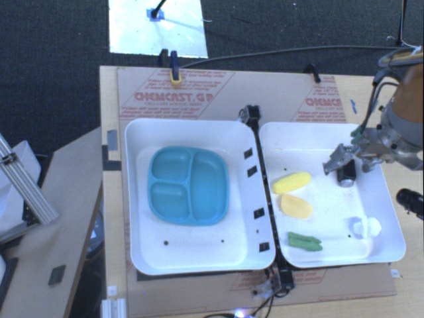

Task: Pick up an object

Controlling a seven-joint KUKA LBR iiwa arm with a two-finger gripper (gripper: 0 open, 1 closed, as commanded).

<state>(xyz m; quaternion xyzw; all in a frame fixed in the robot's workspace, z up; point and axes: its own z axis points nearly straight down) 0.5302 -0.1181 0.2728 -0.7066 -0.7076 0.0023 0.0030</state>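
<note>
The gripper [339, 163] is sitting low over the far right part of the right bin [311, 141], and honestly I can't tell from this angle how far open it is. Nothing looks held by it, and none of the loose items are touching it.

The pickable stuff is all in that right bin. A yellow toy banana [291, 181] lies by the left wall, left of the gripper and a little nearer. Just on the near side of the banana is a yellow-orange piece [296, 206], almost touching it. Nearer still, by the near wall, is a green pod-shaped thing [305, 242]. A small white, see-through-ish object [366, 228] sits in the near right corner, well apart from the rest; I can't make out what it is.

The left bin [199, 247] just has a blue divided plate [189, 184] lying flat around its middle.
</note>
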